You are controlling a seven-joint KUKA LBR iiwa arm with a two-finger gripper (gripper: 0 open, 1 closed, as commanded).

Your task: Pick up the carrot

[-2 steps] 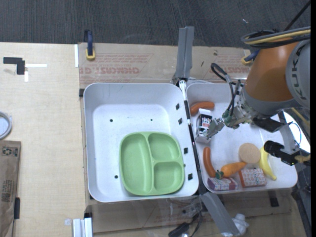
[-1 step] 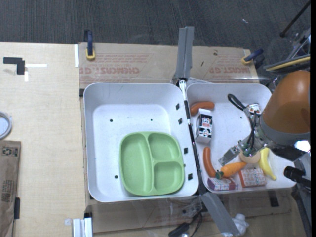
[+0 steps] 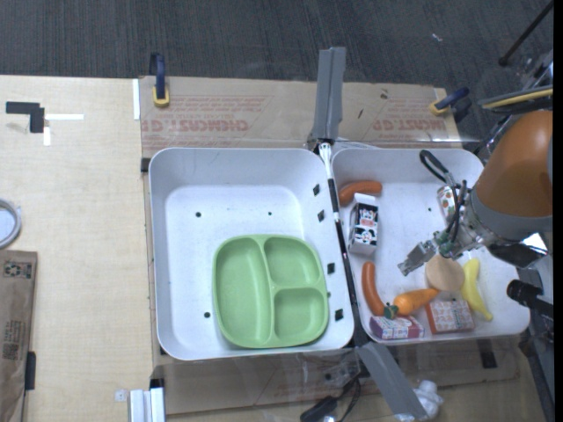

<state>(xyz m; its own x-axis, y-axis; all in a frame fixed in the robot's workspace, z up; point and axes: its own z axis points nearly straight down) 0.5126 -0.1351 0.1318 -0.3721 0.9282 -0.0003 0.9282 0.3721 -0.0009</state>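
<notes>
arm (image 3: 515,178) angled down-left into right bin (image 3: 400,170), claw (image 3: 419,256) spread — holding nothing, just above carrot (image 3: 413,301)

The robot arm (image 3: 519,170) is cut off by the right edge of the picture, so only its orange band and grey wrist show. Its hand (image 3: 428,253) is small and blurred; whether its fingers are parted or closed cannot be told. Just beyond the hand, a pale round item (image 3: 444,275) is too indistinct to name. Below the hand, two small boxes (image 3: 422,322) carry print too fine to read. Far across the table (image 3: 70,236) from the hand, a metal ring (image 3: 7,224) and a brown packet (image 3: 16,323) are cropped by the left edge.
</notes>
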